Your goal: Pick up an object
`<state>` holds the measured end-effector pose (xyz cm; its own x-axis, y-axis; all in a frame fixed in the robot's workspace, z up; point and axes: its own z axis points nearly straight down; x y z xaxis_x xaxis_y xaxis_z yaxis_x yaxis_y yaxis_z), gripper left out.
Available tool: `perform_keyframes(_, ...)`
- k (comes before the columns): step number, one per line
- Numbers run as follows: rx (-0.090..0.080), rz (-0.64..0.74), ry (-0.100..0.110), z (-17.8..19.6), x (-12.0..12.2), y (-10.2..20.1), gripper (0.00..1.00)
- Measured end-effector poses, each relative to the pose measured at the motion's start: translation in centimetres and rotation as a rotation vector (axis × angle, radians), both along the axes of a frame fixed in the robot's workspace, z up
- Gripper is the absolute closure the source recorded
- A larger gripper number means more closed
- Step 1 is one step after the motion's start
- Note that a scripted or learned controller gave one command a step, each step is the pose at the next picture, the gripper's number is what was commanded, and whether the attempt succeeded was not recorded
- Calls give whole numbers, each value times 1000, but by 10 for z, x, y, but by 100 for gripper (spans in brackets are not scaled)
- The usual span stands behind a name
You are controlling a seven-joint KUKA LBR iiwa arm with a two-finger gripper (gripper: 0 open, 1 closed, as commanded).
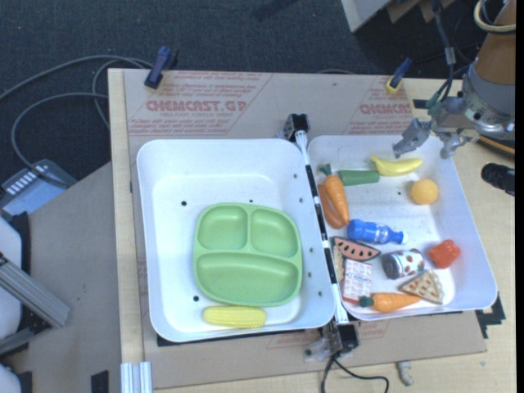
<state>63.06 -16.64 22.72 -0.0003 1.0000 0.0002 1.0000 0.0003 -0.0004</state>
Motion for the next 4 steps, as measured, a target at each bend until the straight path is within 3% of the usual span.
perform_keyframes(1,1,1,2,-132,21,68,0)
perform_keyframes(2,0,2,-3,-120,22,68,100)
perform_keyframes(3,0,1,-2,-120,22,68,0)
perform_keyframes(4,-2,1,-4,-140,28,65,0)
